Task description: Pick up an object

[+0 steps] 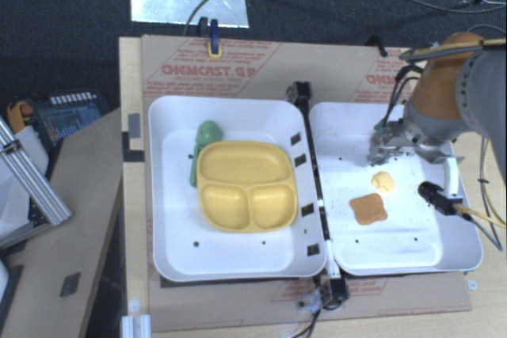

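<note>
Reaching in from the right, the arm [455, 95] hangs its gripper [386, 145] low over the right bin [412, 249], probably to aim at the pale yellow piece [383, 182] just below; if it is apart or together I cannot tell. Beside lies a brown piece [368, 209]. In the left bin [170, 170], a yellow tray [244, 186] partly covers a green object [204, 140].

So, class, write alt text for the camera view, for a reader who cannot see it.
A grey robot arm's gripper hangs over the right white bin, just above a small pale yellow piece and a flat brown piece. The left bin holds a yellow divided tray with a green object at its upper left edge.
</note>
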`<state>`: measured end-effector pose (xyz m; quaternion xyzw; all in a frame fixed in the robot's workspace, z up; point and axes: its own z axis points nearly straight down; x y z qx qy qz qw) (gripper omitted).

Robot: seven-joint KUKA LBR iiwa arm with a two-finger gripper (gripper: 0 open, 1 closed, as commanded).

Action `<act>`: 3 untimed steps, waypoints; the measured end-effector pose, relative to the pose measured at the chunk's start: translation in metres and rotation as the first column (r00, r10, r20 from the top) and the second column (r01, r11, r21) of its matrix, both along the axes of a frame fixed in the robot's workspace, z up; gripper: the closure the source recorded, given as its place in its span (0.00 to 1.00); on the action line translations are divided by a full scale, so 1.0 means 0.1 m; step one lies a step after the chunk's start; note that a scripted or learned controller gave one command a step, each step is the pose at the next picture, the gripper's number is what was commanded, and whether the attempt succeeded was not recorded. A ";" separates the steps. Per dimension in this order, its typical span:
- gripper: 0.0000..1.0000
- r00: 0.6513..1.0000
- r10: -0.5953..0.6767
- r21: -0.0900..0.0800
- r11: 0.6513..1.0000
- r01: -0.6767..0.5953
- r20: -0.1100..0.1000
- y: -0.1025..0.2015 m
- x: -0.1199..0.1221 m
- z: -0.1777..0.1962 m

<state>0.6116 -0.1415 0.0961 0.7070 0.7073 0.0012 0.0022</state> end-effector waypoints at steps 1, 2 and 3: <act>1.00 1.000 0.001 0.000 1.000 -0.001 0.002 0.01 -0.04 0.63; 1.00 1.000 0.004 0.000 1.000 -0.004 0.000 0.04 -0.01 1.07; 1.00 1.000 0.005 0.000 1.000 -0.005 0.000 0.03 0.01 1.36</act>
